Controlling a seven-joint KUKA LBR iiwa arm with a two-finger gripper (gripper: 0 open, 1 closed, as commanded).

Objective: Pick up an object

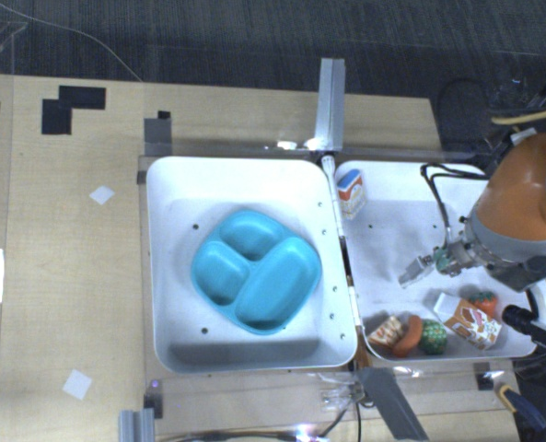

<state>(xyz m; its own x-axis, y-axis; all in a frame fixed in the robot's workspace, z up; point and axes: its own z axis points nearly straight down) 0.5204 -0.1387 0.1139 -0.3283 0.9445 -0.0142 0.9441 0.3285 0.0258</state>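
Arm: a grey robot arm (521, 201) with an orange band reaches in from the right, above the right-hand bin.
Jaws (411, 273): they hang low over the bare middle of the right bin, pointing left. Whether they are spread or pressed together cannot be told; nothing is seen between them.
Right bin (383, 238): shallow and white, lying under the jaws and around them.
Small carton (350, 191): white with a blue and orange label, up and to the left of the jaws, in the far left corner of the right bin, close to the divider wall.
Juice box (472, 324): orange and white, lying tilted, below and to the right of the jaws near the front wall.
Strawberry (482, 298): a red toy with a green top, just beside the juice box, right of and below the jaws.
Green toy (434, 337): knobbly, below the jaws at the front wall.
Snack pile (394, 331): brown, red and white pieces, below the jaws and slightly left, touching the green toy.
Left bin (171, 247): white, well to the left of the jaws.
Blue tray (256, 270): three compartments, sitting in the middle of the left bin.
Surface (61, 247): pale wood with black marks at the far left.
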